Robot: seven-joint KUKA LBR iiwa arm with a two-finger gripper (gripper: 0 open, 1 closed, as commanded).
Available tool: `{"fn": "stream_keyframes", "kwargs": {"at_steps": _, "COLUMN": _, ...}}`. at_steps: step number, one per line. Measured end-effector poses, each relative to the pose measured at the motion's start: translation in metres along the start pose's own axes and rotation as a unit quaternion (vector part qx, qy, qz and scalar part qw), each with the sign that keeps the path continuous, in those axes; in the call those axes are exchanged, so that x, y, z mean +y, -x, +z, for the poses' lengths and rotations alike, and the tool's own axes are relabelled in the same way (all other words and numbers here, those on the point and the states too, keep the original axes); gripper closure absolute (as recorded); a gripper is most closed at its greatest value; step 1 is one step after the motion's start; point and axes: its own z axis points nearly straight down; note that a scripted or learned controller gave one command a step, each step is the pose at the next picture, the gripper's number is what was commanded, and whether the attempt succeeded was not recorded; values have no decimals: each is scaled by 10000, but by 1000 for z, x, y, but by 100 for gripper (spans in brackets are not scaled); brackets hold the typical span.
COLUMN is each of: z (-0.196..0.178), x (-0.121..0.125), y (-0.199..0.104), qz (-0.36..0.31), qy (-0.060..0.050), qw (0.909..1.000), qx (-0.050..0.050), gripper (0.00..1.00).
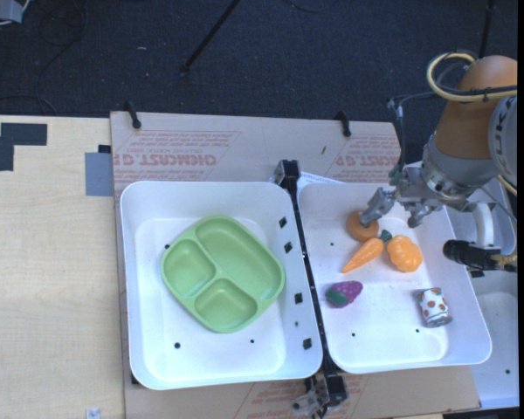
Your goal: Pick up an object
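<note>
Toys lie scattered in the right bin point(472, 343), and none of them is between the gripper's fingers. Nearest the gripper point(399, 206) is a flat orange round piece point(361, 227), near the bin's far side; the left finger point(375, 206) hangs just over its upper right edge, and whether it touches cannot be told from this slanted view. Just below that piece lies a toy carrot point(363, 255), tilted, its green top pointing up and to the right. Beside the carrot's top sits a small orange pepper-like toy point(404, 254). Lower down, near the middle of the bin, rests a purple and green toy point(343, 293), and towards the bin's near right corner lies a small white can with red spots point(433, 307), on its side.

Both grey fingers are spread wide apart, slanting down from the wrist, with nothing held between them. Above them rises the grey arm with its orange band point(472, 103), coming in from the right edge.

In the left bin point(148, 234) lies a green divided plate point(223, 272) with three compartments, turned at an angle. Both bins sit side by side on a cardboard sheet point(227, 151) atop a pale wooden bench point(44, 269)
</note>
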Motion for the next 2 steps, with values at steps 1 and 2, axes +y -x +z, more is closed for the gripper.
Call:
{"fn": "stream_keyframes", "kwargs": {"at_steps": 1, "z": -9, "x": 3, "y": 0, "qz": -9, "qy": 71, "qw": 10000, "qx": -9, "gripper": 0}}
{"fn": "stream_keyframes", "kwargs": {"at_steps": 2, "z": 35, "x": 8, "y": -1, "qz": -14, "qy": 54, "qw": 10000, "qx": -10, "gripper": 0}}
